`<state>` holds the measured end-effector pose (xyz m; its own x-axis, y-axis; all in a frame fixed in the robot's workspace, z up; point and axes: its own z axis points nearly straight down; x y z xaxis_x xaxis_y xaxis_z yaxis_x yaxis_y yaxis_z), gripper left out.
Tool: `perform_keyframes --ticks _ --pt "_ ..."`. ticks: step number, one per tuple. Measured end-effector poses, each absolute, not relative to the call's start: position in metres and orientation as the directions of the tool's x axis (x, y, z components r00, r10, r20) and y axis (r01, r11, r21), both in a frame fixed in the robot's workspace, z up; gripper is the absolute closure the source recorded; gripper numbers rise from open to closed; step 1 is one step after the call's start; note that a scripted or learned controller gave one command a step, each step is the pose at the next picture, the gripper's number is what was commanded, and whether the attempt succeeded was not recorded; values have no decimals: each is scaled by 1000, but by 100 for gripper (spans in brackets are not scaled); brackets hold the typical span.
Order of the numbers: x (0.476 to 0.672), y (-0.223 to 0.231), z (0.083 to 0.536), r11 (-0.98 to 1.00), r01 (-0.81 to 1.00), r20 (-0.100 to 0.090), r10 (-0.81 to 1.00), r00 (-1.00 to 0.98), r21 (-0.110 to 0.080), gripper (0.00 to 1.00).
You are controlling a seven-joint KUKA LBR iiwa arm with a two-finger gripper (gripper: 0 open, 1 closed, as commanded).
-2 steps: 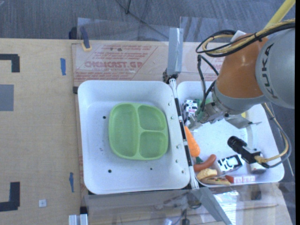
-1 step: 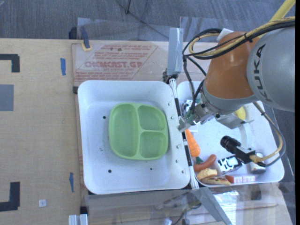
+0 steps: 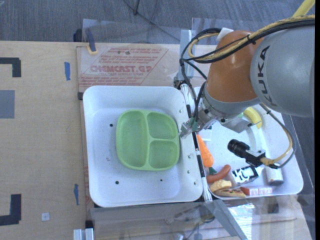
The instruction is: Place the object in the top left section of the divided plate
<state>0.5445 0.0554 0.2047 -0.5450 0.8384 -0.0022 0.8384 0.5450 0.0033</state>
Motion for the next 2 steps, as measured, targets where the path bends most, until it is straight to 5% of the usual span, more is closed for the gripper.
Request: perform_keyframes --ticks 2 --pt "561 72 185 624 781 0 781 -624 1 100"
